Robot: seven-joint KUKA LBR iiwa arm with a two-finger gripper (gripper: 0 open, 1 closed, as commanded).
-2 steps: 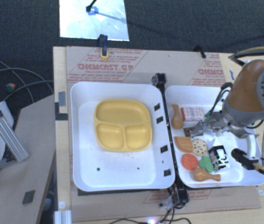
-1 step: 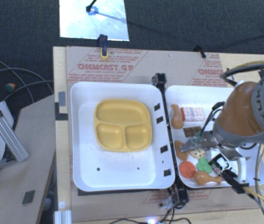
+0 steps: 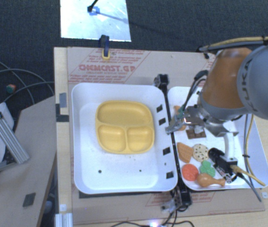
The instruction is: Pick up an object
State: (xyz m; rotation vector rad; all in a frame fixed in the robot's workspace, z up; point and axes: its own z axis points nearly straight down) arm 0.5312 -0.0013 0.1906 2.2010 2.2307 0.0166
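Hovering low in the camera view, the gripper [image 3: 177,123] sits at the left edge of the right bin [image 3: 179,92], just beside the wall it shares with the left bin [image 3: 120,171]. The grey and orange arm hides most of it, so I cannot tell whether it is parted or closed, and nothing can be seen held in it.

The candidates lie at the lower middle-right of the frame. A brown square piece [image 3: 195,134] is closest, with an orange wedge [image 3: 185,151], a cookie [image 3: 200,152], a red round piece [image 3: 190,171] and a drumstick [image 3: 210,180] below it. A yellow divided plate [image 3: 124,126] rests in the left bin.

This looks like the approach step. The next move probably calls for centring over one piece, clear of the wall, before descending.
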